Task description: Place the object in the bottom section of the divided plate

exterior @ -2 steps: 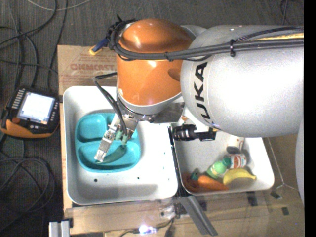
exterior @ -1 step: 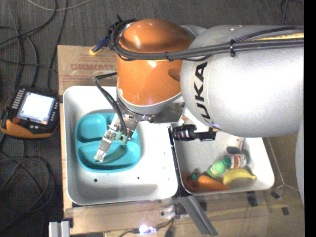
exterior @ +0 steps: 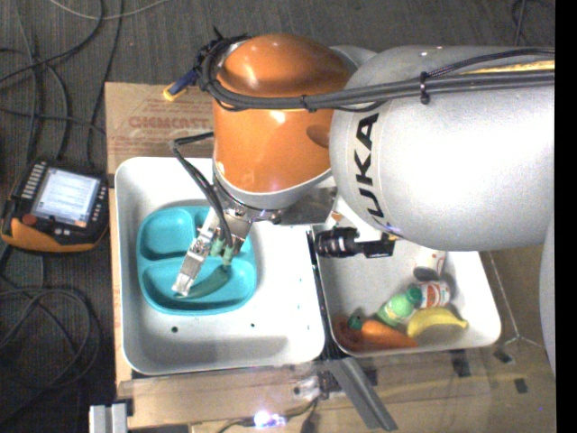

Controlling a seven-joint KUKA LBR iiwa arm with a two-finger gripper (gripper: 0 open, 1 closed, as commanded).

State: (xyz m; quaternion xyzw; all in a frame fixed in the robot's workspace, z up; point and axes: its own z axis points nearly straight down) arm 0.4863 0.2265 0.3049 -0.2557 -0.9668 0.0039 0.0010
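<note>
A turquoise divided plate lies in the left white bin. My gripper hangs low over the plate's bottom section, with its two fingers spread apart, so it is open. A small dark green object lies in that bottom section, between and just under the fingertips. Part of the object is hidden by the right finger. I cannot tell whether either finger touches it. The arm's orange band and grey body cover the upper right of the plate and the bin's far wall.
The right bin holds a banana, a carrot, a green bottle and a small can. A teach pendant lies on the floor at left. Cardboard sits behind the left bin.
</note>
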